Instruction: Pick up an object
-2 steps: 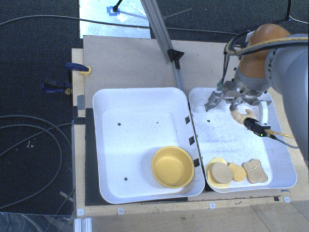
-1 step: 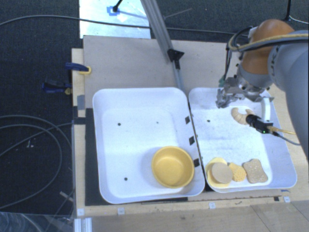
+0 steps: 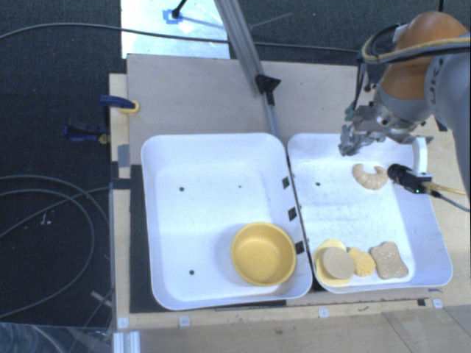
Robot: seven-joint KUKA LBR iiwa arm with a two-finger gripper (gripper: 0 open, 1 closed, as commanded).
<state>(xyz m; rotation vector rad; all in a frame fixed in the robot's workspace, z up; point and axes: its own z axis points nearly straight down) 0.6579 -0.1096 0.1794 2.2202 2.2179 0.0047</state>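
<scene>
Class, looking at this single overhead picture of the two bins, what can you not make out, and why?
- Gripper, camera view: open or shut is unclear; blurred and small.
- Yellow plate, right bin: mostly covered by the round biscuit.
- Arm: cut off by the right edge.
- Croissant: underside hidden.

Arm is reaching in from the right side, grey links with the orange band showing above the wrist. Wrist is bending downward and leftward, hanging over the far right part of the right bin. Gripper is pointing down near that bin's back rim, its tips sitting above the bin floor.
</scene>
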